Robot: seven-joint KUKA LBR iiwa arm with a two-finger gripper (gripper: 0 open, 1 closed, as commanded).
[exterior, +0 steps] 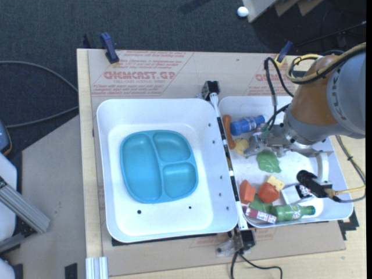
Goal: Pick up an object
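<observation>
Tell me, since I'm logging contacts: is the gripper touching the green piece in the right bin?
Cannot tell. In the camera view the gripper sits right above the green piece, and their edges meet in the image, but no contact or gap shows plainly.

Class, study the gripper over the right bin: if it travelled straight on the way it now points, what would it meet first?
Probably the green object, lying just beneath the gripper in the right bin. Depth is hard to judge from this slanted view, so contact may already be close.

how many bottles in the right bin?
2. A blue bottle lies near the bin's top-left corner; a green bottle lies along the bottom edge. The arm may hide others.
</observation>
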